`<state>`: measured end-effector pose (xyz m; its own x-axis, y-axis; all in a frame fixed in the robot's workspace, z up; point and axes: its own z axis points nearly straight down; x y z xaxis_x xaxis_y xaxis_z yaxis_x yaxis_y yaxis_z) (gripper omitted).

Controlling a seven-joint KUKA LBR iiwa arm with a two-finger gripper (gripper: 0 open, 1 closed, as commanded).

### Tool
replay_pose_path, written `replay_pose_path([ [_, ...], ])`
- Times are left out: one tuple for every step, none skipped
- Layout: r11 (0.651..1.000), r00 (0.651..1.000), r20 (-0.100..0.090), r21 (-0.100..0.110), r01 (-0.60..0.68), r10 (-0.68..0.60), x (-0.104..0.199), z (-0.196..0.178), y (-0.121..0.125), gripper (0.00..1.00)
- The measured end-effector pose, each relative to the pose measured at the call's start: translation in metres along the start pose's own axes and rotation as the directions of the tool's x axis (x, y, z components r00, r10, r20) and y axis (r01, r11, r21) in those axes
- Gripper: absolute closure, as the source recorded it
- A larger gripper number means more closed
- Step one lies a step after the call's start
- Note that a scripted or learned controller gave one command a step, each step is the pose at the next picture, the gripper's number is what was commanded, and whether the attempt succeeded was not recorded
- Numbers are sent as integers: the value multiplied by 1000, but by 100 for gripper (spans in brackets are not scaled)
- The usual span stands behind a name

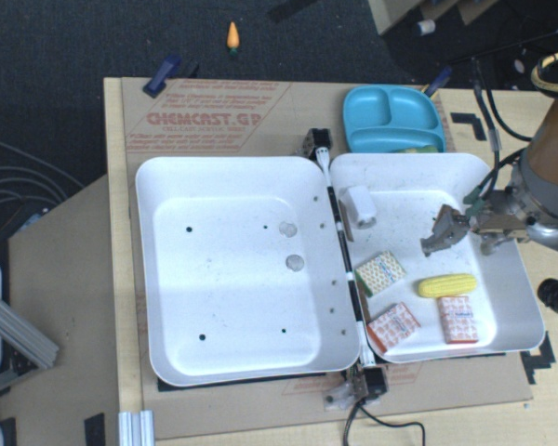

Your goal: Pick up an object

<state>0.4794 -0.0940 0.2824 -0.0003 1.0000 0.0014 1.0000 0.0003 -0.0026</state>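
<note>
gripper [444, 235]: over right bin [511, 328], finger state cannot be told | target: corn cob [446, 286] lying just below gripper, between patterned packets | handling: probably light, stiff, rounded, may roll | grasp: across its short middle

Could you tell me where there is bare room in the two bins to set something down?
The left bin is almost wholly bare floor, wall to wall. In the right bin, a free patch lies at the back, between the white block and the gripper. Its front is crowded: checked packet, corn and two red packets.
</note>
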Motion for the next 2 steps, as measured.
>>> replay_pose_path([
  [1000, 1000, 0, 1, -2, 2, -57, 158, 6, 0],
  [1000, 1000, 2, -3, 0, 0, -102, 196, 80, 0],
])
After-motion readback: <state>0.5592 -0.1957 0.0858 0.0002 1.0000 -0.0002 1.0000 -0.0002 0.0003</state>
